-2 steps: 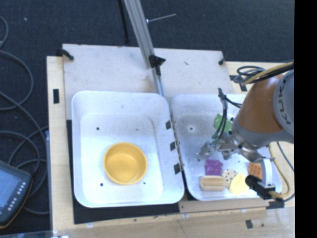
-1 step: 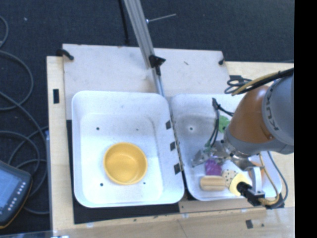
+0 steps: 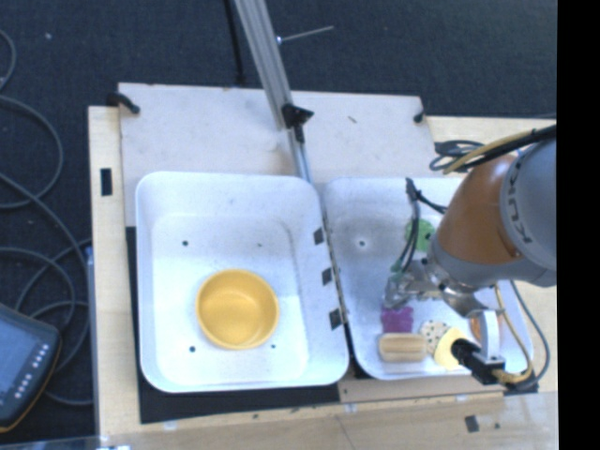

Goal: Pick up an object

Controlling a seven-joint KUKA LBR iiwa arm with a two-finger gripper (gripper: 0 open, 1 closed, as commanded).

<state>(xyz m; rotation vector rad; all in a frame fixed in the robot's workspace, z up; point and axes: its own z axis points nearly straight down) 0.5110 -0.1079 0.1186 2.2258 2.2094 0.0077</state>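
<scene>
Dark floor surrounds the desk (image 3: 187, 129). Right bin (image 3: 361, 214): purple block (image 3: 397, 320) lies at six o'clock, just beside the hand (image 3: 401, 287) (grip state cannot be told); tan cylinder (image 3: 401, 348) beyond, long axis three-to-nine.

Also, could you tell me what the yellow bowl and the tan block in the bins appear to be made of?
The yellow bowl looks like moulded plastic: even colour, smooth matte surface, soft sheen on the rim. The tan block looks like unfinished wood, pale and dull with rounded ends, though foam cannot be ruled out at this sharpness.
</scene>
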